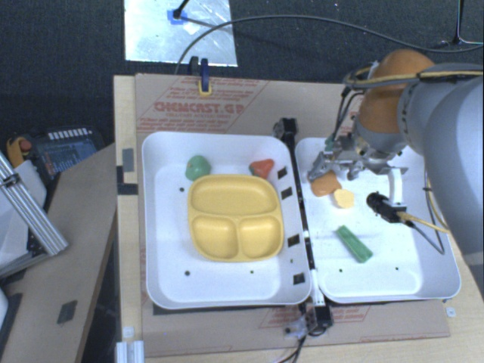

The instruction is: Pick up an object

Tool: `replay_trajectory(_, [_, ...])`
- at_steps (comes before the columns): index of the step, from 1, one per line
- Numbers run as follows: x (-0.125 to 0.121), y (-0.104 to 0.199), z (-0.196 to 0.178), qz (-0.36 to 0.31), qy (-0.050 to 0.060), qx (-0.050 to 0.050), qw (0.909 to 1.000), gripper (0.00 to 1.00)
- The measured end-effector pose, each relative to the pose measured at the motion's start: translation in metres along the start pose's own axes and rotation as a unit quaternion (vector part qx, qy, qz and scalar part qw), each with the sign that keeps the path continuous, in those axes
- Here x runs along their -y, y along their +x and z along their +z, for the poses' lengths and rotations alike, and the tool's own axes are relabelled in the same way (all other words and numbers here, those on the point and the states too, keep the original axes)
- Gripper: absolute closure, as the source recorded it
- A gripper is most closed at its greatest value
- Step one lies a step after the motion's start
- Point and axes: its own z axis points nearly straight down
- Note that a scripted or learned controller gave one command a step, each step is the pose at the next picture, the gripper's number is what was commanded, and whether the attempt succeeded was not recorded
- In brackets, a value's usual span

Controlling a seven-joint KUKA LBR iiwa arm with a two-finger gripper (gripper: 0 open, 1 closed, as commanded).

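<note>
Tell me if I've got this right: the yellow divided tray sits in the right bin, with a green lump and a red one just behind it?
Not quite. The camera view shows the yellow tray in the left bin, not the right; the green lump and red one do sit just behind it.

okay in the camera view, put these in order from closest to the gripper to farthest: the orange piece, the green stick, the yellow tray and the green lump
From the gripper:
1. Orange piece, right bin, just below the gripper.
2. Green stick, right bin, lower middle.
3. Yellow tray, left bin, centre.
4. Green lump, left bin, upper left.
</note>
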Motion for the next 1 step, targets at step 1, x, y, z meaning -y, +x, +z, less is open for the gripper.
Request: replay_trajectory(1, [-0.0020, -0.0003, -0.0149, 0.000, -0.004, 0.000, 1.0000, 1.00])
